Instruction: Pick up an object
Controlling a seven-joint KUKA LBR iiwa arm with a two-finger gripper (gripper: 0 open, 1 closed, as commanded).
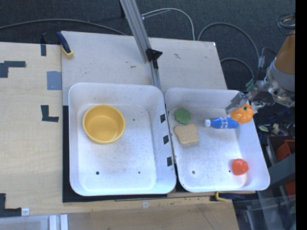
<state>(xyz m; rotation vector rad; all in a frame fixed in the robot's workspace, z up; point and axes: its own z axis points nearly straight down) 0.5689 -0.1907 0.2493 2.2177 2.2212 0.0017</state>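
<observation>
My gripper (245,107) reaches in from the right and hangs over the right rim of the right bin (206,163). A small orange toy fruit (242,115) with a green stem sits between its fingers, so the gripper is shut on it. The fruit seems raised above the bin's edge. Just left of it a blue bottle (223,123) with a white cap lies on its side. A green round piece (182,115) and a tan slice of toy bread (186,134) lie near the bin's left wall. A red ball (240,166) rests in the near right corner.
The left bin (115,87) holds a yellow bowl (103,123) at its left side. A metal pole (136,20) slants up from the divide between the bins. Cables and clutter lie off the bench to the right.
</observation>
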